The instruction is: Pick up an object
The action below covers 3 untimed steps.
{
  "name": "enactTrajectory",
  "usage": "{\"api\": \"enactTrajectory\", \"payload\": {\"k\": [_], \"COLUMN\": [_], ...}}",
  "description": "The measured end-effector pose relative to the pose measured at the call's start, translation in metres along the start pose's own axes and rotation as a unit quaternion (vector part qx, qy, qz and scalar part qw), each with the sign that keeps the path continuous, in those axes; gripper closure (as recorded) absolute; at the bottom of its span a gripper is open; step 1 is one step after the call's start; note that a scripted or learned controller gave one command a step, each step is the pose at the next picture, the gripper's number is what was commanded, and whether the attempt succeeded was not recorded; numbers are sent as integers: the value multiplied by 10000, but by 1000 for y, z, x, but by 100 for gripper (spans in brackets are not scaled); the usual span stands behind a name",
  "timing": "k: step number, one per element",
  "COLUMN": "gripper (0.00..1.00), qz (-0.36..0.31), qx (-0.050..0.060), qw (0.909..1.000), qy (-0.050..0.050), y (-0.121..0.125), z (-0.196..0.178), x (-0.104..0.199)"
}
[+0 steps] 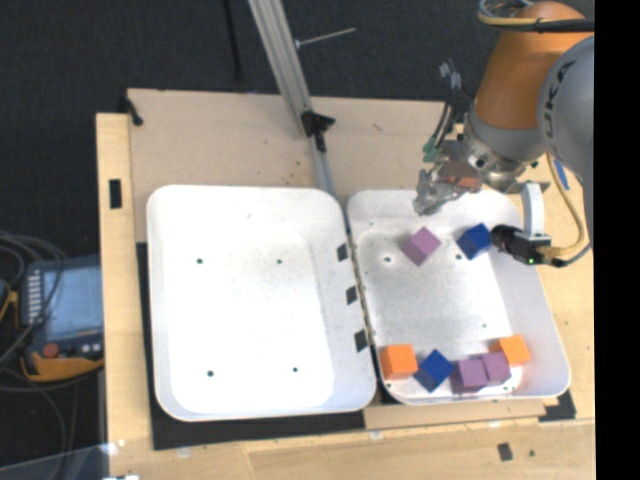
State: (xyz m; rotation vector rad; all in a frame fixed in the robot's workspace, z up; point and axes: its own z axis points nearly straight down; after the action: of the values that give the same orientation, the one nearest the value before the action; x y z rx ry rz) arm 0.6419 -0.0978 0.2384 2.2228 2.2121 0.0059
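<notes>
Where the grey arm [522, 78] with its orange band reaches in over the far right corner of the tabletop [112, 303], the gripper [432, 202] hangs above the far edge of the right bin [440, 306], toward that bin's far left corner. Whether it is open or closed cannot be told from this slant, and nothing shows in its grasp.

Just on the near side of it a purple cube [422, 245] lies on the bin floor, turned at an angle and apart from the gripper. A blue cube [474, 240] sits near it, toward the bin's right edge, and the two do not touch.

More cubes are gathered along the near edge of the same bin. An orange cube [399, 360] lies by the near left corner, close against a second blue cube [434, 369]. Next come two purple cubes [480, 373] side by side, then a second orange cube [515, 349] toward the near right corner.

The left bin [250, 298] lies alongside, its right edge against the right bin's left edge, with a few small dark dots on its floor.

Dark lettering runs along the arm's grey casing at the view's right, but too little of it shows to read. A slanted metal rail [283, 48] rises from the far part of the tabletop between the bins. Off the tabletop's left edge lies a handheld pendant [60, 313], and what its screen shows is too small to read.
</notes>
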Motion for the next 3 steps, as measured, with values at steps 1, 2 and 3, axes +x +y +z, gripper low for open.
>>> {"api": "enactTrajectory", "payload": {"k": [1, 2, 3], "gripper": [100, 100, 100], "qz": [-25, -48, -60], "qx": [10, 38, 20], "qw": [10000, 10000, 10000], "qy": [4, 3, 10], "y": [1, 10, 21], "z": [-27, -15, -19], "x": [-1, 43, 99]}}
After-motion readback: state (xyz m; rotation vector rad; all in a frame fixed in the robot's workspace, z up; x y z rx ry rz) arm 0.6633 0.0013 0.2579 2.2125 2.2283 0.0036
